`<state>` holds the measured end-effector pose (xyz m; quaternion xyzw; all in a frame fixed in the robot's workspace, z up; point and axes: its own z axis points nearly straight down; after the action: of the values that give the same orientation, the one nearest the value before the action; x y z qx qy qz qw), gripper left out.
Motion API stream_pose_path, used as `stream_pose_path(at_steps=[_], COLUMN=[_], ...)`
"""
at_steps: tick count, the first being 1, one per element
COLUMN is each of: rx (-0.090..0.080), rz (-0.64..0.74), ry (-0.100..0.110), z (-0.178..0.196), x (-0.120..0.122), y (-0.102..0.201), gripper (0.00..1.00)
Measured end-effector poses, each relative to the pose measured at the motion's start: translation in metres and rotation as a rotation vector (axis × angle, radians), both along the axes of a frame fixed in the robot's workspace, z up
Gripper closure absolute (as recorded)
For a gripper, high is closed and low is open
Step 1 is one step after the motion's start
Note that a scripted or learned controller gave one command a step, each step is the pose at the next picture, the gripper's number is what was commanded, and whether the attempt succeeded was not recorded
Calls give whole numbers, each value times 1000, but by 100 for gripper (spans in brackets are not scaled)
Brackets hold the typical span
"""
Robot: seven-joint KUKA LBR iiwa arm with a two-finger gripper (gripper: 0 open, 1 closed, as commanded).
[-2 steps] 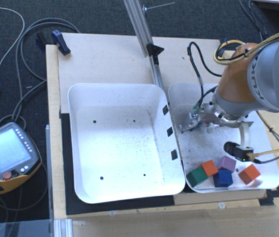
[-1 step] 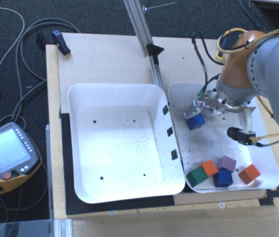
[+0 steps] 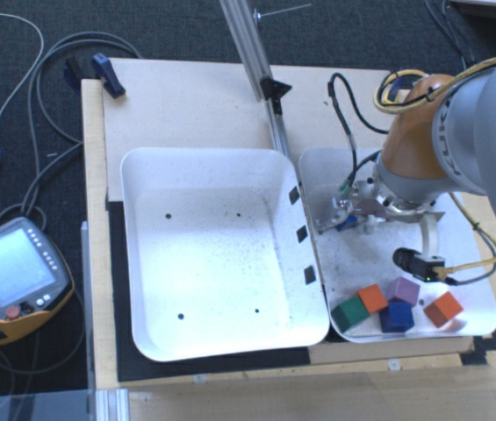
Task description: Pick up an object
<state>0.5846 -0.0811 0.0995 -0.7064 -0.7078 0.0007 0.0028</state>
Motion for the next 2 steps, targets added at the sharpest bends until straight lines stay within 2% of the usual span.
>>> stream_pose_path(at_steps=[1,2], rx=[-4,-3], rz=[-1,0], ry=[-9,-6], z=[28,-1], x=[15,33], y=[-13,-1], gripper=[0,0])
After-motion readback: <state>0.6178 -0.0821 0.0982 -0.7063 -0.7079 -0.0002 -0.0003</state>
